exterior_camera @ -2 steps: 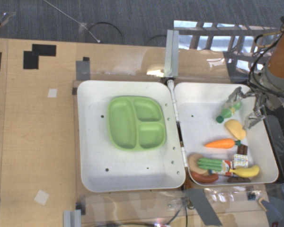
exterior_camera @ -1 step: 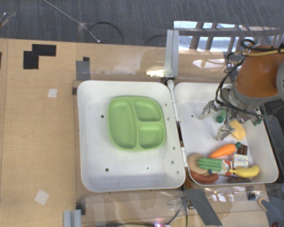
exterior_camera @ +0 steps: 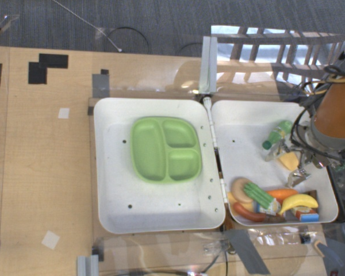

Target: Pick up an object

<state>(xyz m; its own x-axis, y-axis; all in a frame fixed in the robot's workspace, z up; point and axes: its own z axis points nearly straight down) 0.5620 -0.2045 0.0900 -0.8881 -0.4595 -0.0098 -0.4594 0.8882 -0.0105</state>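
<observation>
My gripper [exterior_camera: 299, 173] hangs low in the right bin [exterior_camera: 241, 119], under the arm's orange band [exterior_camera: 336, 111]. It sits just right of a yellow wedge [exterior_camera: 287, 161] and above a banana [exterior_camera: 299, 202]. A green bottle [exterior_camera: 277, 134] lies up and to the left of the wedge. Along the bin's front wall are an orange carrot [exterior_camera: 282, 194], a green ribbed piece [exterior_camera: 257, 195], a red sausage [exterior_camera: 250, 214] and a tan round piece [exterior_camera: 238, 187]. I see nothing held in the gripper.
The left bin [exterior_camera: 112, 211] holds a green divided plate [exterior_camera: 164, 149]. A metal divider post [exterior_camera: 207, 68] stands at the back between the bins. Cables [exterior_camera: 303, 122] loop around the wrist. A metal rack [exterior_camera: 276, 45] runs behind the right bin.
</observation>
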